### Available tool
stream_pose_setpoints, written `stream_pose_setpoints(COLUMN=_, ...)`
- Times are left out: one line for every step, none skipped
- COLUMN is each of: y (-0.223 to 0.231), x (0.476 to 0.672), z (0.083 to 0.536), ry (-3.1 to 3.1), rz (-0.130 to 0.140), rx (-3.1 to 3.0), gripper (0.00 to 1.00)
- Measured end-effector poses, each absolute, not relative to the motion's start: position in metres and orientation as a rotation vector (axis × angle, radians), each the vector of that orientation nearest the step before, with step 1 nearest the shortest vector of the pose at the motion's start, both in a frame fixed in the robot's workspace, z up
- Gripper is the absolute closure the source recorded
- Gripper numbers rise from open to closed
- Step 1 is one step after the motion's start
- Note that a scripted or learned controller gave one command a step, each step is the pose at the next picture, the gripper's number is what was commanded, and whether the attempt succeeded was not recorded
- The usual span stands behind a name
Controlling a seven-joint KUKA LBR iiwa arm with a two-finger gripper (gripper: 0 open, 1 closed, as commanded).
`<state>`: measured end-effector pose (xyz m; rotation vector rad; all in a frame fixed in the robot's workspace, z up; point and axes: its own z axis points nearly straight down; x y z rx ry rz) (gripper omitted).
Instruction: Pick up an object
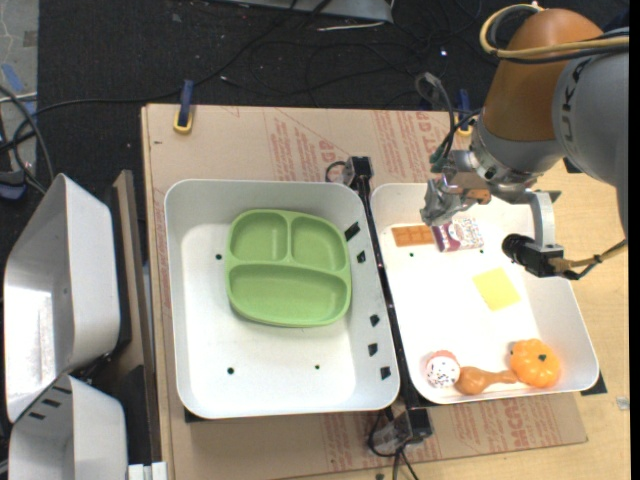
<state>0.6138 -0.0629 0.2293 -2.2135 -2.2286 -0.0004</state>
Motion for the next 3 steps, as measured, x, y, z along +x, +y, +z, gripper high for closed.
stream_pose_setpoints(y=-0.019, x=0.612, z=0.225, ry=-2.228, rz=0.001, rx=-2.213, gripper=1.00)
stream_pose_setpoints(y=0.040, x=0.610, z=0.236, ry=-2.232, rz=-0.004, rx=-2.211, gripper=1.00)
stream_pose_setpoints(y=0.098, x=0.609, z=0.225, ry=-2.230, rz=0.000, rx=-2.212, gripper=1.00)
